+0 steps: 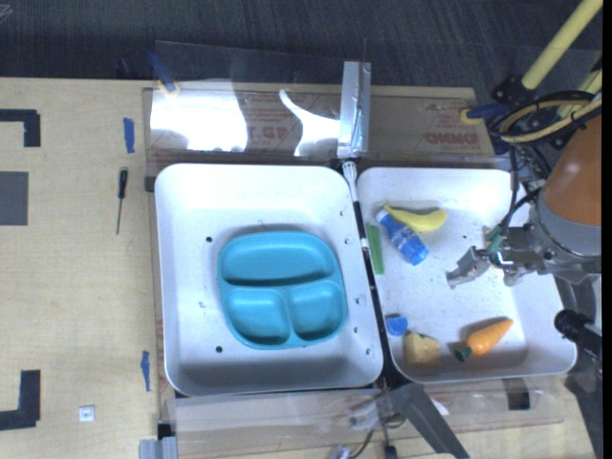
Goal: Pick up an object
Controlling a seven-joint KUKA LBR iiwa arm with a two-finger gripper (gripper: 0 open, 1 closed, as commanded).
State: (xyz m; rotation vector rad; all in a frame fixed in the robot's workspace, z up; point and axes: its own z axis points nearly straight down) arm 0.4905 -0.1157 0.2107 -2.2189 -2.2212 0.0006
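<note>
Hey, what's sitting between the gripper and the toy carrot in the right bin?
Nothing: in the camera view, bare white bin floor separates the gripper from the carrot.

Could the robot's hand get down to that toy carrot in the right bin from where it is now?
Probably yes. The hand hangs over the right bin, and the carrot lies on the floor in the open, apart from the potato, with nothing over it.
</note>
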